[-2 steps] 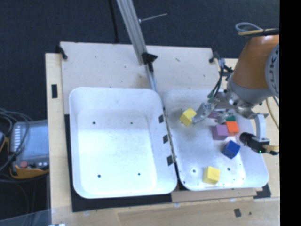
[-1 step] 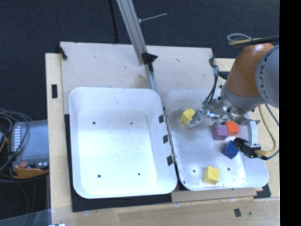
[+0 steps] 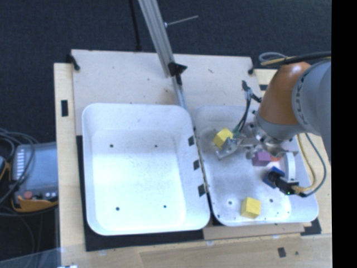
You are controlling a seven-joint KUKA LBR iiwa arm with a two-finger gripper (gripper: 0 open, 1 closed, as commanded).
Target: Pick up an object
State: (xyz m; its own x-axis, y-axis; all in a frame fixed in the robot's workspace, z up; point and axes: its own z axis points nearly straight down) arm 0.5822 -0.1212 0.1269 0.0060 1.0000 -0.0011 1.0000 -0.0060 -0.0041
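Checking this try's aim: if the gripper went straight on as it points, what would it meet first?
The gripper would probably meet the upper yellow block in the right bin; depth is unclear.

Three small things lie in the white bin [image 3: 234,177] on the view's right. The upper yellow cube [image 3: 223,137] sits tilted near the bin's left wall towards its far end, and the lower yellow cube [image 3: 250,207] rests well apart from it near the front rim. The purple block [image 3: 260,159] lies between them, further right and partly hidden.
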